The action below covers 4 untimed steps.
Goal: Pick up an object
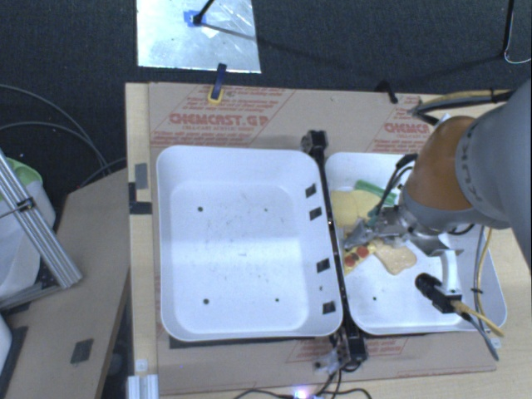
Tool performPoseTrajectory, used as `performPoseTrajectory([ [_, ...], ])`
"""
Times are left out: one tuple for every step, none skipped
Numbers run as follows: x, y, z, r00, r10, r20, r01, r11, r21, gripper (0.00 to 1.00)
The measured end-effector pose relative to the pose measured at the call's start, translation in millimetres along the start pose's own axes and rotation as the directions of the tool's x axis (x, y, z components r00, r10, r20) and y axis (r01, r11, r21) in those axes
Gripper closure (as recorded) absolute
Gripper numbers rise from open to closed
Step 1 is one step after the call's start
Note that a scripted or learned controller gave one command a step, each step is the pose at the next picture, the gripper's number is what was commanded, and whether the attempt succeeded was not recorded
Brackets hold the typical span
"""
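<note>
Reaches in from the right and hangs the pincer (371,229) low inside the shallow white plastic bin on the right (416,321), hard by its inner wall, most likely for the sake of the loose things bunched there. Cannot tell how wide the pincer stands, nor whether anything is caught in it; too dark and crowded at the tip to read. Looks like the approach or the closing of a grasp, not yet a lift.

Finds, right at the pincer and a little toward the front of the bench, a small red scrap (352,262) on the bin floor, touching the tip or all but touching it. Finds just beside that, also close to the pincer, a flat tan irregular piece (396,260), lying flat and so offering only thin edges to pinch. Makes either a fair candidate for the pick, being nearest.

Shows, just behind the pincer, a pale yellow flat slab (349,201), and at its far edge a narrow green strip (376,191), partly tucked under the grey arm (490,165). Leaves both harder to reach from this pose.

Has the second shallow white plastic bin (241,248) well apart on the pincer's far side, across the black clips (322,266) joining the two walls. Rests both bins on a brown printed cardboard sheet (249,116) covering the bench, probably as a protective layer.
</note>
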<state>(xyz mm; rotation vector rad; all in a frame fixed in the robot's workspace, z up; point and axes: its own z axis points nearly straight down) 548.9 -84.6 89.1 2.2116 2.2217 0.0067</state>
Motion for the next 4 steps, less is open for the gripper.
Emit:
performPoseTrajectory([
  [-0.5, 3.1, -13.6, 1.000, 0.000, 0.002, 0.000, 1.000, -0.014, 1.00],
  [78.0, -62.8, -100.2, 1.000, -0.006, -0.006, 0.006, 1.000, 0.005, 1.00],
  [76.7, -60.4, -107.0, 1.000, -0.001, -0.002, 0.001, 1.000, 0.005, 1.00],
  [68.4, -58.0, -286.4, 1.000, -0.001, -0.002, 0.001, 1.000, -0.012, 1.00],
])
